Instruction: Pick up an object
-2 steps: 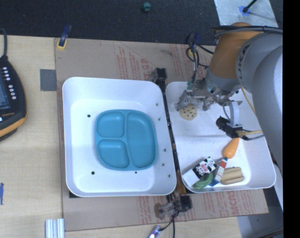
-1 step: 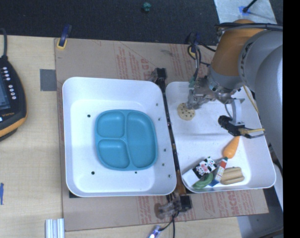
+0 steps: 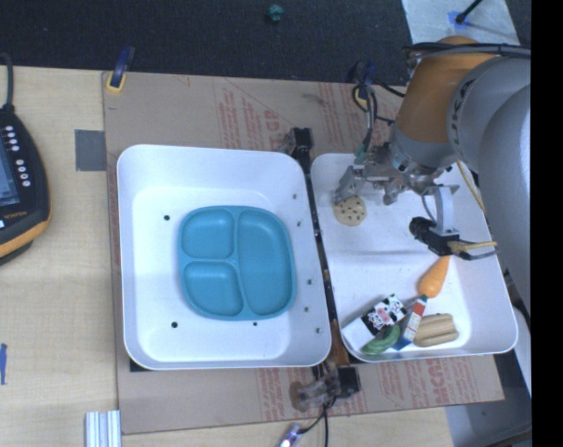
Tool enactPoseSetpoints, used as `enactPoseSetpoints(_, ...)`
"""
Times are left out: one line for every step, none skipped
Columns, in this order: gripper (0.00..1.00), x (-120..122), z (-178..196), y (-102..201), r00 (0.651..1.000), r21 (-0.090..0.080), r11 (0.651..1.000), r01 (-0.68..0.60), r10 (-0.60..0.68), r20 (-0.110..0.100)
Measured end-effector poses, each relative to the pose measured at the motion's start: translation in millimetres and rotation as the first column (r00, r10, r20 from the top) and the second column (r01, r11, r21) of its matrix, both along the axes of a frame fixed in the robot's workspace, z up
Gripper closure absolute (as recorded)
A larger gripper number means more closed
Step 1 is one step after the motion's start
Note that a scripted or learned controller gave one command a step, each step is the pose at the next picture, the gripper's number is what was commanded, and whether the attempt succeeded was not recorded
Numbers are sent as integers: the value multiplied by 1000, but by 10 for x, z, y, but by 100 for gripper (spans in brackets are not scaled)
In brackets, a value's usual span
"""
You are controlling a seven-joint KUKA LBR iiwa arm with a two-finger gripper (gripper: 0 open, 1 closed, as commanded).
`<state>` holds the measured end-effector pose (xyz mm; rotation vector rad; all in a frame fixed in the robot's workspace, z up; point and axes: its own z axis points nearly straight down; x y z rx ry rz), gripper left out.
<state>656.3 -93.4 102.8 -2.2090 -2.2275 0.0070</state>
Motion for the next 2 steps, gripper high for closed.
enactPoseSetpoints(0, -4, -110, -6, 1000, -1, 1000, 3, -3, 1)
enactPoseSetpoints(100, 2, 3, -11, 1000, 0, 1000, 1, -1, 1)
